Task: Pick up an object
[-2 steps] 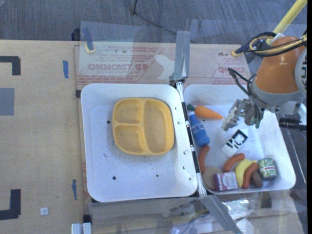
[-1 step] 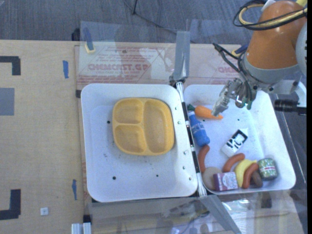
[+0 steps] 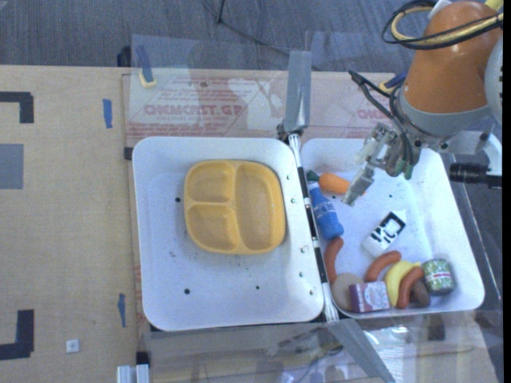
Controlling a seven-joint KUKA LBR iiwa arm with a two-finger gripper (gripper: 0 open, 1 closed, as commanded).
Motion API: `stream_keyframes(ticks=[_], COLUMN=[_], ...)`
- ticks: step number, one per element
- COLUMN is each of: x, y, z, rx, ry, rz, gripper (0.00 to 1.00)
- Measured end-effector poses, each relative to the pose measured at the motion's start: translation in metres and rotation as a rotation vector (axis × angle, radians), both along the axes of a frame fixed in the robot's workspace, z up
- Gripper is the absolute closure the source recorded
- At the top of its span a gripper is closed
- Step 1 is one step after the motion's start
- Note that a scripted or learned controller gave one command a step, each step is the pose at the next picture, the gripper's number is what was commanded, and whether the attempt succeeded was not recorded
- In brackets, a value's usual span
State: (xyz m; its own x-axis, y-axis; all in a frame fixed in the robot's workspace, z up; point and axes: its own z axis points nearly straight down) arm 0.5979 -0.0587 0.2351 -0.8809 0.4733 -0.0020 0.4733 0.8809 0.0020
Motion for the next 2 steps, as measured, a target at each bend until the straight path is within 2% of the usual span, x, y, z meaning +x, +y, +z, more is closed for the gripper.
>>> stream_keyframes(ticks=[1, 2], x=[-0.038, 0.020], y=[-0.038, -0.033], z=[-0.082, -0.081], rx=[0.000, 0.000], ry=[0.002, -0.001], rz=[-0.076, -0.262], gripper=[0.00, 0.00])
